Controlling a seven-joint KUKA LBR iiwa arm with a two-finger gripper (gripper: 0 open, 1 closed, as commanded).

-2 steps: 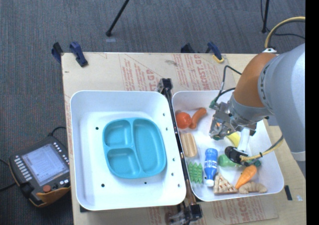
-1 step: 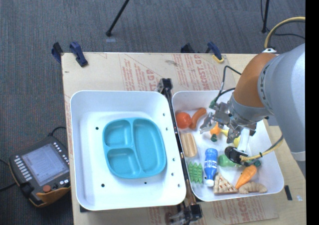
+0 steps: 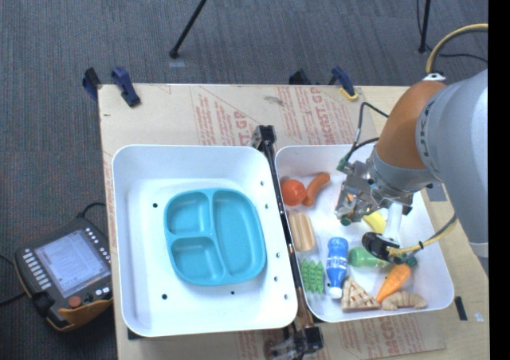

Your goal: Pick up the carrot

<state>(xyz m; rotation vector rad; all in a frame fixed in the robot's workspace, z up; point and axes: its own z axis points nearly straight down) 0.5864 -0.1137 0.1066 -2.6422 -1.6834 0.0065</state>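
Carrot (image 3: 395, 281): right bin (image 3: 440, 271), 5 o'clock corner, tip touching pizza slice (image 3: 358, 296).
Green pepper (image 3: 365, 256): just beside the carrot, 11 o'clock.
Gripper (image 3: 356, 209): above bin centre; finger state indiscernible.
Risk: descent may catch the neighbouring pepper instead.

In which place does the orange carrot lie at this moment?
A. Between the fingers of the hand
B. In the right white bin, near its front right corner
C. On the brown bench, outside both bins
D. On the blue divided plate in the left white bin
B: the orange carrot lies on the floor of the right white bin near its front right corner, apart from the hand.
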